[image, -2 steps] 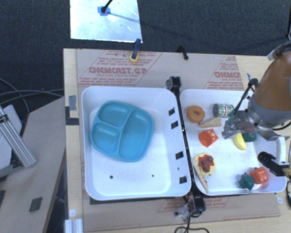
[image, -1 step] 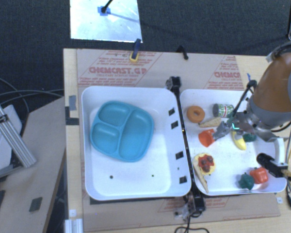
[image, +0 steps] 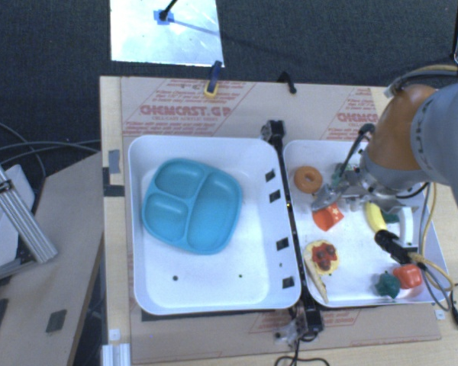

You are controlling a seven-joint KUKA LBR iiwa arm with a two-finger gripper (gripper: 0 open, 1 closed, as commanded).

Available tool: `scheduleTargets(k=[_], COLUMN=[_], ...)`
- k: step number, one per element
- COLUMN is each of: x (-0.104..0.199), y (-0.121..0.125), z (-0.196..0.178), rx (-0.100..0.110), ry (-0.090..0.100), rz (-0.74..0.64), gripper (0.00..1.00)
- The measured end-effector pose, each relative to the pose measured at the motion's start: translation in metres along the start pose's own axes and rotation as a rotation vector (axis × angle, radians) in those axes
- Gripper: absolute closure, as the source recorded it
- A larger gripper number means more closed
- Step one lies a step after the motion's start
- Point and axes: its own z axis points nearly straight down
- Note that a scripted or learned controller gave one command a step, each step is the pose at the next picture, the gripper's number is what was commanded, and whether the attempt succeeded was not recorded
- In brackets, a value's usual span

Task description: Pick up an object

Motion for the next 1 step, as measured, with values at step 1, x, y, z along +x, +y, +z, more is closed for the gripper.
scheduleTargets(k=[1], x=[-0.0005], y=[-0.0008], z=[-0.0143], rx=[-0.002], ry=[0.0], rz=[0.001], gripper=[1.0])
